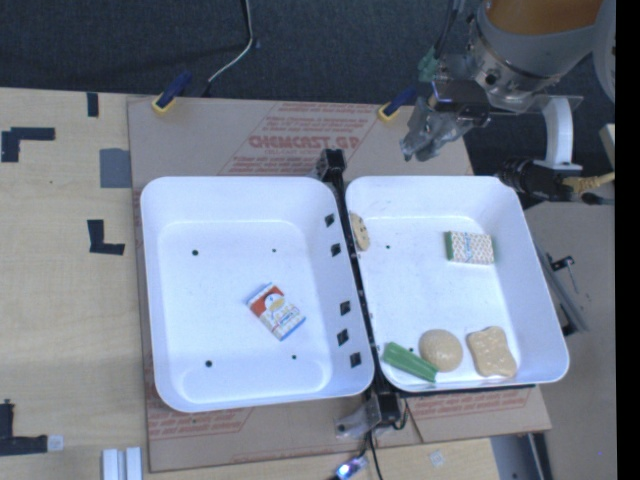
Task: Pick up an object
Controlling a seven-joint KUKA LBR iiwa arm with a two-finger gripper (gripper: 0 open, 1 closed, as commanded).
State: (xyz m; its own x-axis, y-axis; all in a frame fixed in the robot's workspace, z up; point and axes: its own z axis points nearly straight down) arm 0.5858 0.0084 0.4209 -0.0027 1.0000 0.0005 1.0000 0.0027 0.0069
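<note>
While our gripper (pixel 432 133) hangs above the far edge of the right bin (pixel 520 223), we cannot tell how it is set, and nothing shows in its grasp. Nearest below it lies one patterned sponge (pixel 469 247); one small tan piece (pixel 359 232) sits by the divider. Along the near wall we count one green stick (pixel 409 362), one round cookie (pixel 440 349), one biscuit (pixel 492 352). One card box (pixel 275 311) lies in the left bin (pixel 160 268).

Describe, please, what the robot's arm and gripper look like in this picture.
The arm is a thick rounded body with an orange band above a grey wrist ring. Below it sits a dark metallic gripper of small mechanical parts, with thin cables running alongside.
</note>
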